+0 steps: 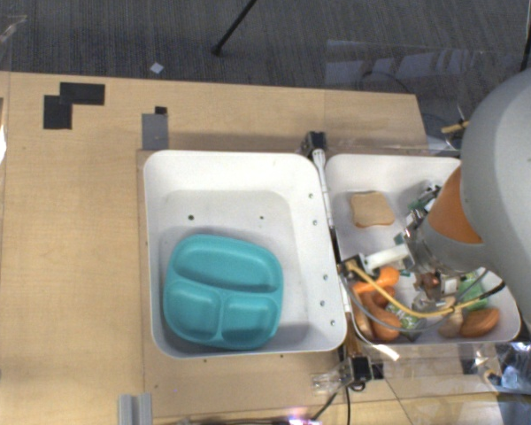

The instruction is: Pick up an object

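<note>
On the tabletop [71, 264], two white bins sit side by side. Toward nine o'clock, the left bin [221, 180] carries a teal divided plate [223, 290]. Toward three o'clock, the right bin [376, 171] holds a tan bread slice [372, 209] and orange food pieces [378, 301] beneath the jaws [427, 283]; their spread I cannot tell.

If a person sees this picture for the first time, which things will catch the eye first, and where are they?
First is the teal divided tray, lying alone in the left bin, toward its near corner. Next is the grey arm with its orange band, coming in from the right and bent low over the right bin. Under it lies a crowded heap of orange pieces, and a tan slice like toast sits apart toward the far side.
</note>
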